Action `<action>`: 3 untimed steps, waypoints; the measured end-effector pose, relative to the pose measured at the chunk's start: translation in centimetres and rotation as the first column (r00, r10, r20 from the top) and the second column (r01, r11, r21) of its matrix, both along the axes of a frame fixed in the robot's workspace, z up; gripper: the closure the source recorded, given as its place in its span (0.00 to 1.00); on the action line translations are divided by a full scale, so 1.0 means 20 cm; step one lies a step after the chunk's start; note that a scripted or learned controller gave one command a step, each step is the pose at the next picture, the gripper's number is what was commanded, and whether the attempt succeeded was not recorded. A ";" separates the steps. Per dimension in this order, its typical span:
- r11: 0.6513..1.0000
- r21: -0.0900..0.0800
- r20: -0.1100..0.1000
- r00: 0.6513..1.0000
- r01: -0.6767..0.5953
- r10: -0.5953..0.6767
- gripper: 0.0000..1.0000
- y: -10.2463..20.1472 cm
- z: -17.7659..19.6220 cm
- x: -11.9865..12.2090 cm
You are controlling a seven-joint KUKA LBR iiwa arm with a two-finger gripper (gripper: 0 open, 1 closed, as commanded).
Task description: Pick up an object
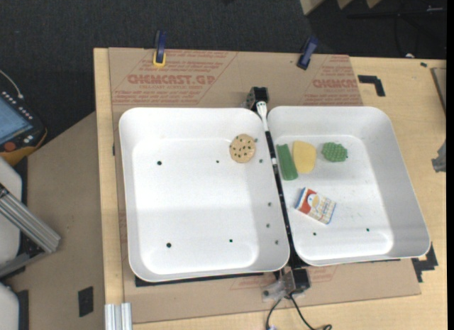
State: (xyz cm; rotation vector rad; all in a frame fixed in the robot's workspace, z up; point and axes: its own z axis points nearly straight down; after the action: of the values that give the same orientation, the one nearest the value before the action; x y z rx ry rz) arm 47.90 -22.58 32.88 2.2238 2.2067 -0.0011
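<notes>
Four small items are seen bunched in the right bin (397, 179), a cookie (242, 148) alone in the left bin (142, 179); the tool's state cannot be told. Crowded neighbours could be nudged, spoiling a grasp.

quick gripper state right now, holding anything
Gripper: cannot be told from this view. The cookie lies in the left bin; the green block, yellow piece, green lump and packet lie in the right bin.
</notes>
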 end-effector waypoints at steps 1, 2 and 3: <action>1.000 0.011 -0.011 1.000 -0.012 0.012 1.00 0.28 -0.22 0.00; 1.000 0.002 -0.002 1.000 -0.004 0.004 1.00 -0.01 -0.15 0.00; 1.000 0.011 -0.008 1.000 -0.015 0.015 1.00 0.42 -0.24 0.00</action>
State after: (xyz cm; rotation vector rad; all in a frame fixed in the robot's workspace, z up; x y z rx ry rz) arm 47.96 -14.09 28.03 2.2167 2.2326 0.0013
